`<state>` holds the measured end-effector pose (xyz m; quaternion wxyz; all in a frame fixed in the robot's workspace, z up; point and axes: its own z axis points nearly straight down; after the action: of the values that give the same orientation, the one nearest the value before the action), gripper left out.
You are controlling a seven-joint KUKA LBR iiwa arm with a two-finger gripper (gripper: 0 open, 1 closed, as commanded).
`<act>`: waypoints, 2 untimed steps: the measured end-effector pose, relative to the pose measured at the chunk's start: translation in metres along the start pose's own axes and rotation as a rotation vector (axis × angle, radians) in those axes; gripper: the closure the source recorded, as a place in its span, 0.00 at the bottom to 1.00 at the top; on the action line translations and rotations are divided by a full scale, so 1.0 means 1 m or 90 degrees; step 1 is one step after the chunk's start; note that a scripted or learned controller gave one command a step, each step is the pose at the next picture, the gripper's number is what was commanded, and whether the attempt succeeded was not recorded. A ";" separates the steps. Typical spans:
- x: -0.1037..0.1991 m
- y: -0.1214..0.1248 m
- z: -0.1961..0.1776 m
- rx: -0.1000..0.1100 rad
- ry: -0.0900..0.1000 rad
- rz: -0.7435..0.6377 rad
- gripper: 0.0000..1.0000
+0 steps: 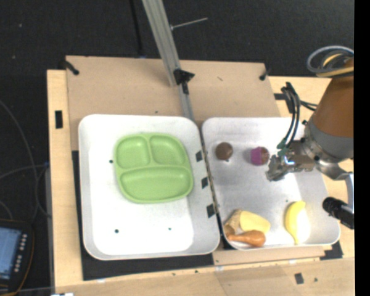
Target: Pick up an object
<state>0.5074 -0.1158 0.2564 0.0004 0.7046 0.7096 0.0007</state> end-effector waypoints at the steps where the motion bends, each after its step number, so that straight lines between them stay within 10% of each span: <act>1: 0.046 -0.005 0.011 0.000 0.000 0.000 1.00; 2: 0.105 -0.002 0.003 -0.001 0.001 -0.001 1.00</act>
<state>0.5043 -0.0113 0.2537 0.0005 0.7039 0.7103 0.0020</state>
